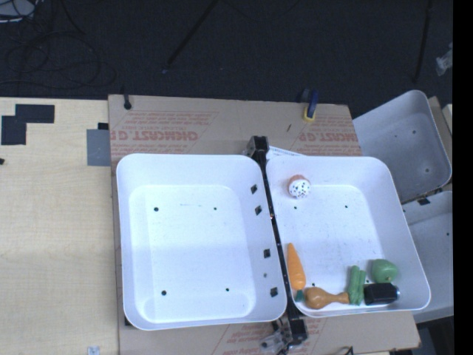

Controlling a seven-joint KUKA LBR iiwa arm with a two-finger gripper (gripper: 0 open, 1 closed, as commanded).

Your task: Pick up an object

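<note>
Within the right bin (pixel 384 191) — spotted ball (pixel 298 188) near its far wall; carrot (pixel 295 266) along the left wall; gourd (pixel 325 297), cucumber (pixel 356 284), green lump (pixel 383 270) and black block (pixel 380 293) clustered at the near corner. Left bin (pixel 133 198) alongside, touching.

right bin (pixel 384 191): spotted ball (pixel 298 188), carrot (pixel 295 266), green toys (pixel 383 271), perhaps a black block (pixel 380 294)

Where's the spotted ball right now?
The ball sits in the right bin, by its far-left corner near the divider, well apart from the carrot and the other toys along the near edge.
</note>
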